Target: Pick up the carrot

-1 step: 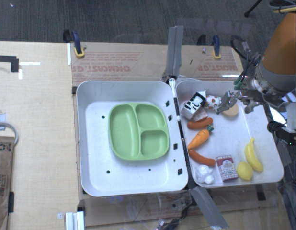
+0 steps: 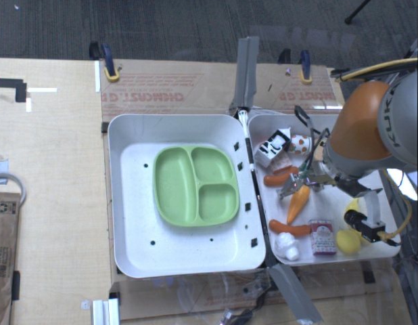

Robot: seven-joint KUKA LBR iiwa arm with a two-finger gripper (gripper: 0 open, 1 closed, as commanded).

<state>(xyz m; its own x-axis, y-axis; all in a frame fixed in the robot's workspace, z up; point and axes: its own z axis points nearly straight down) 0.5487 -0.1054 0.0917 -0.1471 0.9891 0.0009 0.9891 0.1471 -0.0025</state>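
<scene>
The carrot (image 2: 298, 203) is a short orange cone in the right bin (image 2: 388, 252), tilted with its tip toward the lower left. My gripper (image 2: 295, 185) hangs right over the carrot's thick upper end and seems to touch it. The wrist and the arm's orange band cover what lies behind it. Two longer orange-red sausage shapes lie near, one (image 2: 279, 177) just left of the gripper and one (image 2: 291, 229) below the carrot.
The right bin also holds a black-and-white toy (image 2: 275, 145), a spotted white ball (image 2: 299, 143), a white lump (image 2: 287, 246), a red-and-white box (image 2: 322, 236) and a yellow lemon (image 2: 349, 241). A green divided plate (image 2: 195, 185) sits in the left bin (image 2: 128, 249).
</scene>
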